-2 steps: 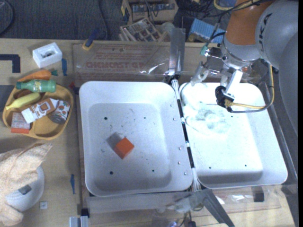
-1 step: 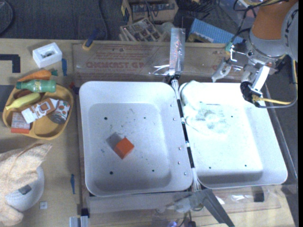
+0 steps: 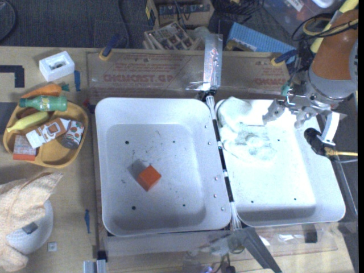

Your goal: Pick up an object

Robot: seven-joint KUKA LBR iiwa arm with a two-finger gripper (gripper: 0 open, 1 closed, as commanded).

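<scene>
A robotics lab: two shallow white plastic bins taped to a wooden bench, loose black cables on dark carpet at twelve o'clock, a yellow bowl of toy food at nine o'clock.

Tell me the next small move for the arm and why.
Probably shift the hand left across the divider toward the orange block. The block lies in the left bin, while the hand hangs over the right bin's upper edge, far from it. Nothing shows between its fingers.
</scene>
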